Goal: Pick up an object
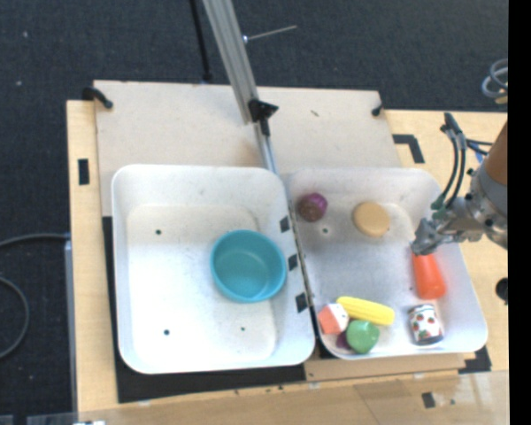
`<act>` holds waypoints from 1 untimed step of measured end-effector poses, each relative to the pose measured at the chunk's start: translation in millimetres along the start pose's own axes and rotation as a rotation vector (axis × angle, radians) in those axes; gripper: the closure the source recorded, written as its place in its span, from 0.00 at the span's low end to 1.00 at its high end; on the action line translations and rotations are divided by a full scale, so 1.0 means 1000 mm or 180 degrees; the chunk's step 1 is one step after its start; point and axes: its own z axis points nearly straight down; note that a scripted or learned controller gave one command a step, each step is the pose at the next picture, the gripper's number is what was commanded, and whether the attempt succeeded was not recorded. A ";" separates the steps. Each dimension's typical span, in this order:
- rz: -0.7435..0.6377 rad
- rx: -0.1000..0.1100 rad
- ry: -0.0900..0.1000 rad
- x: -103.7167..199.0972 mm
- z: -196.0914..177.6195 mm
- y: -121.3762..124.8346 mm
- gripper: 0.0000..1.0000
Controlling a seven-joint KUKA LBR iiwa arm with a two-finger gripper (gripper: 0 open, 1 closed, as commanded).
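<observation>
While the grey arm reached in from the right, its pincer hung over the right white bin, just above the upper end of an orange, carrot-shaped plastic toy. That toy lay near the bin's right wall, its long axis running almost straight up and down the camera view. Whether the pincer stood open or closed could not be told. A teal round plastic bowl sat in the left white bin.

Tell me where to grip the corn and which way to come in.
Grip the corn at mid-length, straight from above, pinching across its narrow width. It lies flat, long axis roughly left-right, with a green toy close beside it.
</observation>
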 end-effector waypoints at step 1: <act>-0.0009 0.0016 0.0010 0.047 -0.007 0.020 1.00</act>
